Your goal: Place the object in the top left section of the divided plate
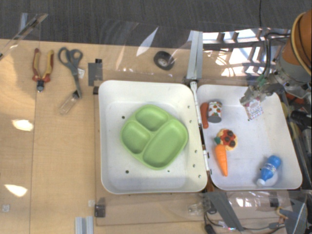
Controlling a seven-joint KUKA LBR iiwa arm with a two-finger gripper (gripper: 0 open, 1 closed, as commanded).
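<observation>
Wooden surface (48,145) with two shallow white bins side by side. Left bin (112,174) holds a green divided plate (155,136), three sections, sitting rotated at an angle near the bin's middle; all sections bare. Right bin (287,174) holds the loose items: a small cup-like toy (214,110) with red top near the upper left, a thin red piece (204,116) just beside it against the left wall, a pizza-slice toy (226,138) with toppings, an orange carrot (222,160) just below it and touching or nearly so, and a blue-and-white bottle (268,170) lying tilted at lower right. Arm comes in from the right, end effector (252,102) over the upper part of the right bin, apart from the toys; nothing visibly between its fingers, and can't tell whether they're spread or pressed together. Which object is the target is unclear; all candidates sit in the right bin, well apart from the plate. Outside the bins on the left: red-handled pliers (40,68), grey scissors (72,67). A dark tape roll (164,60) sits behind the left bin.
</observation>
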